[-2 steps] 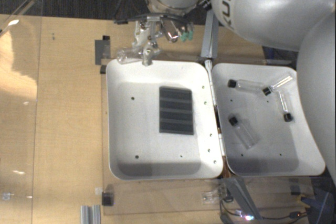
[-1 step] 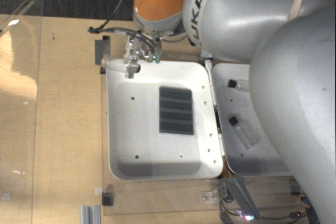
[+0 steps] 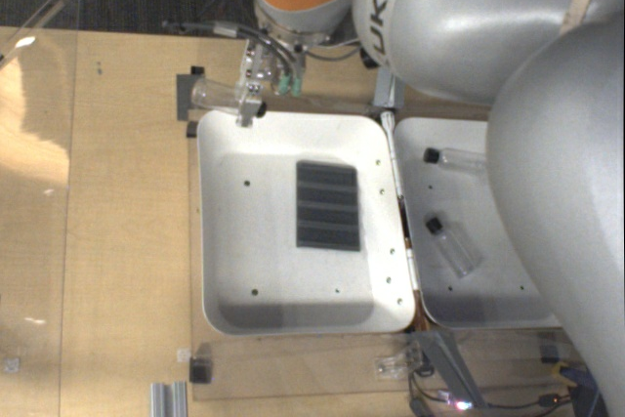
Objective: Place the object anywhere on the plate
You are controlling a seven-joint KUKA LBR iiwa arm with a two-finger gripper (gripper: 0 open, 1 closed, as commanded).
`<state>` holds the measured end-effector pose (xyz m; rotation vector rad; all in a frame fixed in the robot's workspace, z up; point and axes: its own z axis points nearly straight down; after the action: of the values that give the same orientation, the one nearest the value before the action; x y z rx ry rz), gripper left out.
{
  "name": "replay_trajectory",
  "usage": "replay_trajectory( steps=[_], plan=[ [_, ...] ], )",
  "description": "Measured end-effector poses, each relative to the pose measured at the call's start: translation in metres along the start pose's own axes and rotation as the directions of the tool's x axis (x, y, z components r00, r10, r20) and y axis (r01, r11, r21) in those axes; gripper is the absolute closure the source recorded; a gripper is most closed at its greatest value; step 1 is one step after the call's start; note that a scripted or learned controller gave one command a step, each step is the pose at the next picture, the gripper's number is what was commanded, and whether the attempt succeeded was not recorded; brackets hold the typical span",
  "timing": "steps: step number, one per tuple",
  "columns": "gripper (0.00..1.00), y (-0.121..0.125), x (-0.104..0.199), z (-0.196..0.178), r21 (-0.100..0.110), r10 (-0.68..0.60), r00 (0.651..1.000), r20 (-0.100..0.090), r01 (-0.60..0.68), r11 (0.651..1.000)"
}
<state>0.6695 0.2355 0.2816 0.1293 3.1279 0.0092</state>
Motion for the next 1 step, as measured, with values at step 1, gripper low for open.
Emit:
replay_trajectory(
  steps=[1],
  plan=[
    [1.0, 0.0004, 0.002, -0.0446, 0.0, -0.203, 0.979, 0.001, 0.203, 0.979]
  ],
)
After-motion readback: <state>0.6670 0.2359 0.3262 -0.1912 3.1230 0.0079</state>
